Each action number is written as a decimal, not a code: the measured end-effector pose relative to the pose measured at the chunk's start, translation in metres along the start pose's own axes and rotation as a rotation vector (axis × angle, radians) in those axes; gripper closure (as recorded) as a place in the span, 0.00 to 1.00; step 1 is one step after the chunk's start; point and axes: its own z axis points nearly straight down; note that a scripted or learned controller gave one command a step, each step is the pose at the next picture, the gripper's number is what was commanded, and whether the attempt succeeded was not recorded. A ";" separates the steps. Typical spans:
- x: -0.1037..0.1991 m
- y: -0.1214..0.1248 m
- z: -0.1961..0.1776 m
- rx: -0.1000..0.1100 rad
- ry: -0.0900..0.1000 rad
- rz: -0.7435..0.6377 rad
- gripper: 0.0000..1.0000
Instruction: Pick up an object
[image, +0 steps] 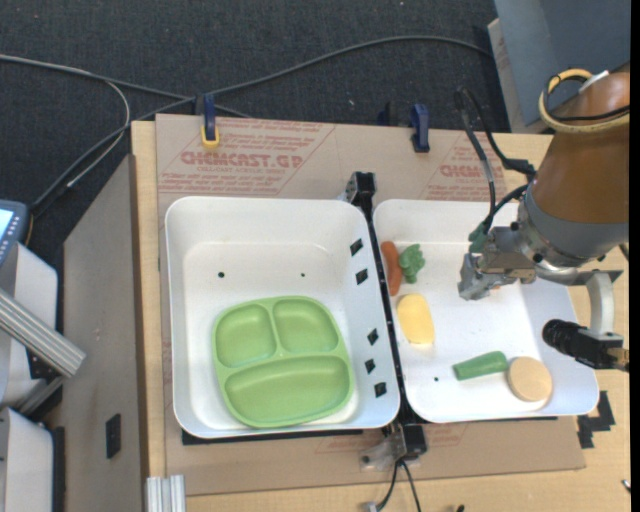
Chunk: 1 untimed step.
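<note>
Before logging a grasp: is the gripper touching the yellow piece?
Apart. The camera view shows bare white bin floor between the gripper and the yellow piece.

A fat grey arm is seen from above, with a wide orange-brown band round it, rimmed by a thin yellowish ring at the top. Below that the body is plain smooth grey. The gripper end is made of blocky grey metal with a small green bit on it. Black cables are run along its left side.
</note>
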 end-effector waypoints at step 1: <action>0.054 0.020 0.023 0.004 0.000 0.000 1.00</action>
